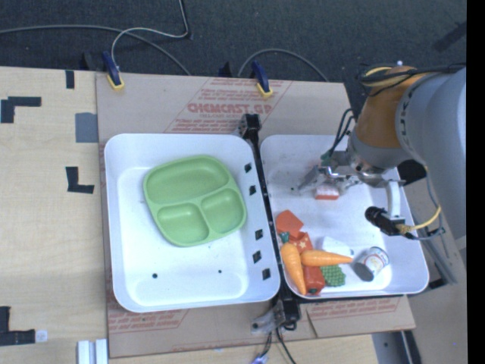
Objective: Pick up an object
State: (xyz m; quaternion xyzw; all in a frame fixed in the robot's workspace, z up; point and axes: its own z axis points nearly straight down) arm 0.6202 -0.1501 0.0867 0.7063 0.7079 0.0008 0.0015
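Observation:
My gripper (322, 179) hangs low over the upper middle of the right bin (402, 285), with the grey arm and its orange band reaching in from the right. A small red and white object (327, 194) lies on the bin floor just beneath the fingertips. Further down the bin lie two carrots (327, 258) (292, 267), an orange-red piece (289, 222), a red block (303, 242), a small green piece (335, 276), a white card (336, 245) and a small tin can (373, 262).
The left bin (121, 203) holds a green divided plate (196, 199). A black divider (259, 196) runs between the bins. Cardboard lies under both bins, held by blue-and-yellow clamps (113, 73) at the back. Cables trail across the dark floor behind.

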